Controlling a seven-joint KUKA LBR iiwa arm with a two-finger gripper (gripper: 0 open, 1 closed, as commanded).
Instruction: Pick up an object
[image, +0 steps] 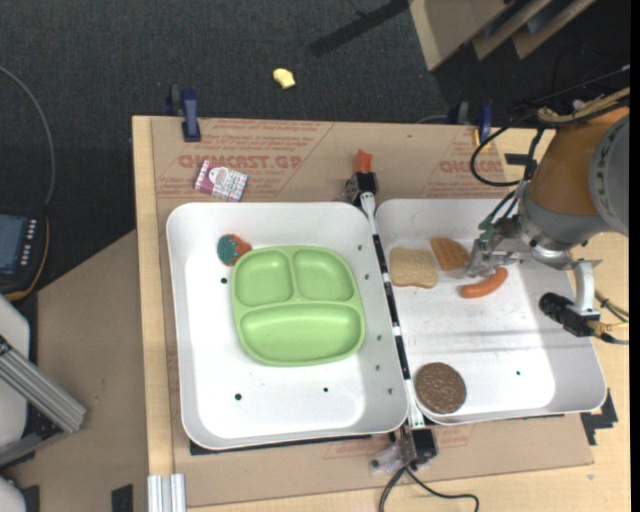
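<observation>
In the right bin (520, 350) lie a tan bread slice (413, 267), an orange-brown piece (449, 253), an orange-red sausage (484, 285) and a round brown patty (441, 387) near the front edge. My gripper (487, 255) reaches in from the right and hangs low over the bin, just above the sausage and beside the orange-brown piece. Nothing shows between its tips. The left bin (200, 380) holds a green divided plate (296, 304) and a small red-and-green item (233, 248) at its back left corner.
A small pink packet (220, 180) lies on the cardboard bench behind the left bin. Blue clamps (187, 112) sit at the bench's back edge. A black connector (563, 312) on the arm's cable hangs over the right bin's right side.
</observation>
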